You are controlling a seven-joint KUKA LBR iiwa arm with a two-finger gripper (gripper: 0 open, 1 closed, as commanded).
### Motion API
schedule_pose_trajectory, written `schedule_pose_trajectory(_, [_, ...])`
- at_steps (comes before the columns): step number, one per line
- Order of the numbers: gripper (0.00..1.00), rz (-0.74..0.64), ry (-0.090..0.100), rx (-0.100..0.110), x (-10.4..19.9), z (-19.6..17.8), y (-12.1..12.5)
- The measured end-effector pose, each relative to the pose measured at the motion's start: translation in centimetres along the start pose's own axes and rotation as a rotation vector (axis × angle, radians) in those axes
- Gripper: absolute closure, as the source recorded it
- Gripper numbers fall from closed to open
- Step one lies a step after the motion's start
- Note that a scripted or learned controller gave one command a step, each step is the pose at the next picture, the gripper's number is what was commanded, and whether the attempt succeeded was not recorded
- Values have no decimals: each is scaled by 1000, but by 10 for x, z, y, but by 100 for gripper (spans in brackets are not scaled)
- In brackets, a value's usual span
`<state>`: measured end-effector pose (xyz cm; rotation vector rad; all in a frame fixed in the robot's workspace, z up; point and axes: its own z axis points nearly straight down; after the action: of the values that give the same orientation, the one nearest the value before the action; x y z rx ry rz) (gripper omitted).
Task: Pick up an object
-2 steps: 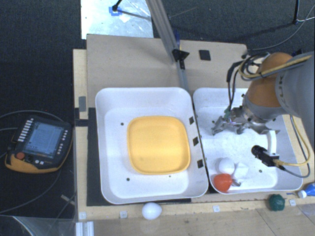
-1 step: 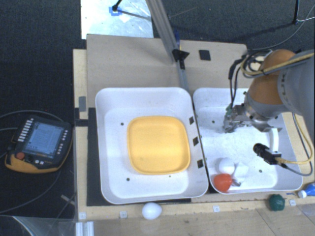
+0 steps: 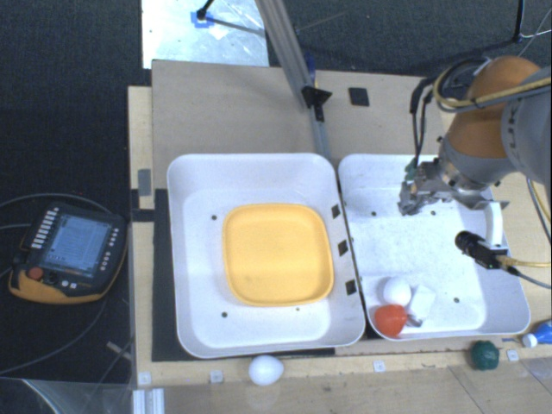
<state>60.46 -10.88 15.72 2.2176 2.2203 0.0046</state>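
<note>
My gripper [image 3: 412,198] hangs over the upper middle of the right bin [image 3: 431,257], reaching in from the right, with bare bin floor beneath it. Low in that bin, near its front left corner, lie a white ball [image 3: 397,291], a red ball [image 3: 391,319] and a small white block [image 3: 423,302], bunched together. They sit well below the gripper in the view. A yellow square plate [image 3: 278,254] rests in the middle of the left bin [image 3: 198,231].
A white egg-shaped object [image 3: 266,369] lies on the bench in front of the left bin. A dark green ball [image 3: 484,354] sits off the right bin's front right corner. A teach pendant [image 3: 65,250] lies far left. A grey pole [image 3: 289,37] slants in at the back.
</note>
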Motion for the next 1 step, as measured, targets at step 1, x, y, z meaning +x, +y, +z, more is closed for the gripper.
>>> schedule_pose_trajectory(1, [100,1,0,-2,-2,-63,1])
